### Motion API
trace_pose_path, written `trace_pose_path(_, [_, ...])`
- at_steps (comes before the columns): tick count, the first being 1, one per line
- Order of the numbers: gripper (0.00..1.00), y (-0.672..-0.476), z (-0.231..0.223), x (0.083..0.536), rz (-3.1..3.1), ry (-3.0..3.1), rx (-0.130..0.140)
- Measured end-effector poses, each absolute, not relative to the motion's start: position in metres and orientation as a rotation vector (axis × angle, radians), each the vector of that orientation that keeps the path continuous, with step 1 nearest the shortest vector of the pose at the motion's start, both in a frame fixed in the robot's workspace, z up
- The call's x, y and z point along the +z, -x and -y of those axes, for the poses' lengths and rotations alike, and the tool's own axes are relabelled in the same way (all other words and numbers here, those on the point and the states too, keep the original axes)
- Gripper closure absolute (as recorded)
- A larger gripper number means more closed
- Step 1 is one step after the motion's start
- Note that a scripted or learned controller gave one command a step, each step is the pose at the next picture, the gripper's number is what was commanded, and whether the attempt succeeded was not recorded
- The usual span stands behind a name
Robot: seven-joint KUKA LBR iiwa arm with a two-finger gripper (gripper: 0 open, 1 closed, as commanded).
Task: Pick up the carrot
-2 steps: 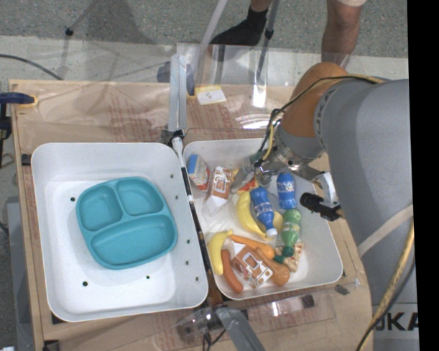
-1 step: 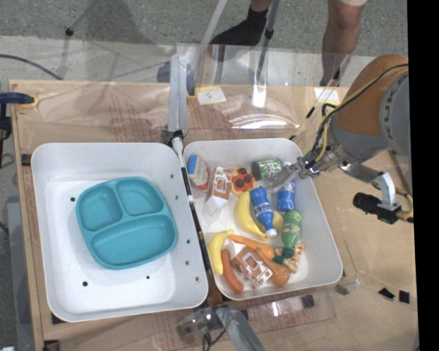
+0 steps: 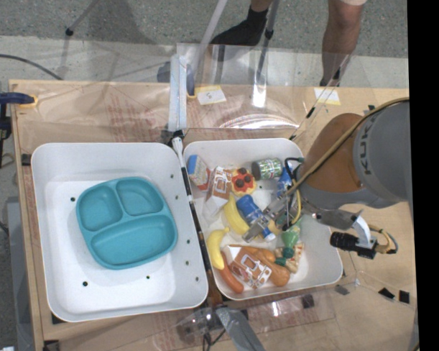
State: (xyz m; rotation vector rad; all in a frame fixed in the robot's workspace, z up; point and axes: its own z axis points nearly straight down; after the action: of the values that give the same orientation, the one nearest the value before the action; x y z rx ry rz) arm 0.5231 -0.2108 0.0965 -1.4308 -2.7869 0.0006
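Carrot, a smooth orange tapered plastic toy, lies near the front of the right shallow white plastic bin, amid a jumble with a glossy yellow banana just left of it. Above hangs the grey metal gripper, over a blue box; how it's set, I can't tell. Left bin carries a teal three-compartment plate. Labels are unreadable.
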Motion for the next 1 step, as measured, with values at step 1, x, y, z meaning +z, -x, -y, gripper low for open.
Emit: trace_pose_path(1, [0.00, -0.5747, 0.2473, 0.1437, 2.631, 1.716, 0.003])
